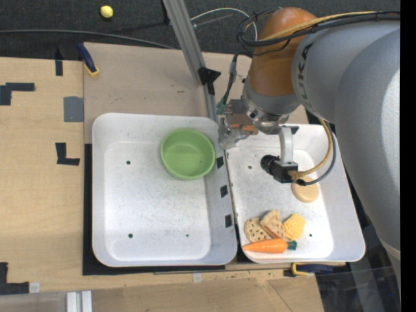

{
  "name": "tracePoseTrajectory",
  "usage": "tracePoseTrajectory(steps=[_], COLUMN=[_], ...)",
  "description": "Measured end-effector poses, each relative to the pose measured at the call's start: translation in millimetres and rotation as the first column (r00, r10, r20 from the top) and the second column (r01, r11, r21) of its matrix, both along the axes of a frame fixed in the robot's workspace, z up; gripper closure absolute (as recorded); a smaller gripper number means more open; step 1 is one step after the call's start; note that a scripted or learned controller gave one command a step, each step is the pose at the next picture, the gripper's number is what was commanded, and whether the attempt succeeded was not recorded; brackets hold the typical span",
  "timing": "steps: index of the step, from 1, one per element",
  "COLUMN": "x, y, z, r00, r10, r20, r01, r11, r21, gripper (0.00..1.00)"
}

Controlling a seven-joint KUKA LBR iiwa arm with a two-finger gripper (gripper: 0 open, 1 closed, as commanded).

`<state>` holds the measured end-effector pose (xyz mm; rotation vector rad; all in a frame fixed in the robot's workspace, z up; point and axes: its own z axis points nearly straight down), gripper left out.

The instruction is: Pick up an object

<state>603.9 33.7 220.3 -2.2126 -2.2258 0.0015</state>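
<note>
You see the tool (229,130) low over the right bin's (338,242) far-left corner, whether it grips anything I cannot tell, while the carrot (265,246) and crackers (263,227) wait together at its near edge

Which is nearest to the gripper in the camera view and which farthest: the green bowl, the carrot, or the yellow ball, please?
From the gripper:
1. Green bowl, just left of it in the left bin.
2. Carrot, at the right bin's near edge.
3. Yellow ball, on the dark floor at top left, beyond the bench.
</note>
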Motion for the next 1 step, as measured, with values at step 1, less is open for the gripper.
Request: tracePoseTrajectory(steps=[1], x=[-8.1], y=[56.8], z=[-4.7], r00=[1.000], r10=[0.001], r20=[0.000], r01=[-0.001], r11=[1.000], r21=[0.000], gripper=[1.00])
